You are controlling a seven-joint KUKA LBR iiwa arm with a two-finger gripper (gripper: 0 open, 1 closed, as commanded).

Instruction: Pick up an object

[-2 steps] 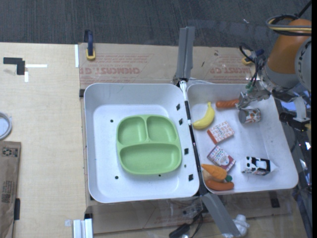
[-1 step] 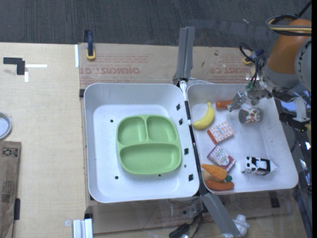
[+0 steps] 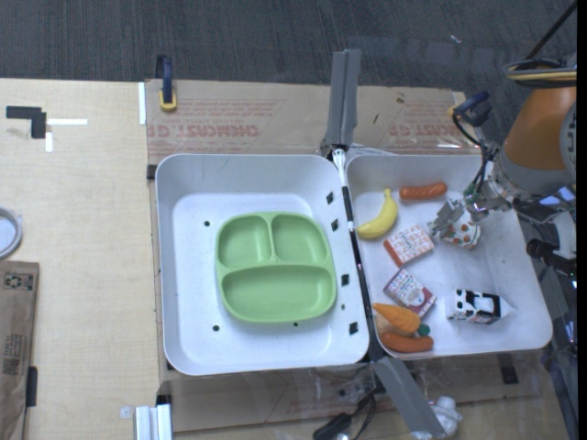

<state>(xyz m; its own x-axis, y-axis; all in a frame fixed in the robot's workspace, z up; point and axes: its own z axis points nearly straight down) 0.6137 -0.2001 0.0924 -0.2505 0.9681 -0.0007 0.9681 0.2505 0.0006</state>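
The left bin holds a light green divided plate, three compartments, lying flat in the middle with bare white floor all round it. A grey divider post rises at the far end of the seam between the bins.

In the right bin, just past the seam, a yellow banana curves along the far-left part. Near it toward the far wall lies an orange-red sausage. Below the banana is a small red-and-white patterned carton, lying flat and tilted, and nearer still a second small carton. At the near-left corner an orange carrot lies touching a red sausage-shaped piece, both close against the near wall.

Right of the first carton, the gripper comes down from the arm at the right, its grey fingers low over the bin floor. Just beside them sits a small rounded white object with red spots, touching or nearly touching the fingers; whether it sits between them cannot be told, nor how far apart the jaws are.

Further right and nearer, a black-and-white cow figure stands alone, with open white floor around it and toward the right wall. The middle of this bin between cartons and cow is bare.
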